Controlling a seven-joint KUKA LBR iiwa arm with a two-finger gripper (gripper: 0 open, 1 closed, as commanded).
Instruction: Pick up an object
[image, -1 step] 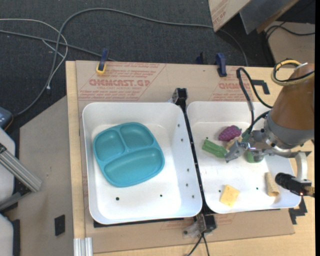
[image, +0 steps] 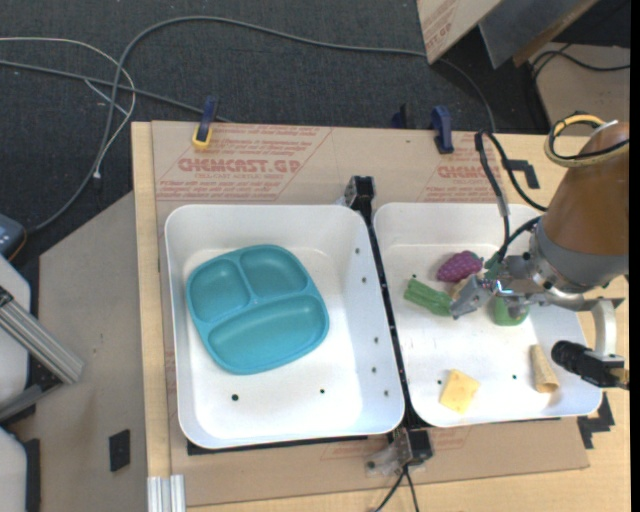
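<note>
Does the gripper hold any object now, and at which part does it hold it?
It cannot be told. The gripper is low in the right bin, between the green piece and the purple grapes; nothing shows clearly between its jaws.

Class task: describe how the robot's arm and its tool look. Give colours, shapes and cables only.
The arm is a thick rounded body, orange-brown above a grey wrist ring. Black cables loop along it. The tool is small, grey and metallic, with angular parts.

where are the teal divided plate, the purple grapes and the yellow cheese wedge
teal divided plate (image: 258, 308), camera view, ridge between its compartments
purple grapes (image: 459, 266), camera view, middle of the bunch
yellow cheese wedge (image: 459, 391), camera view, centre of its top face
</note>
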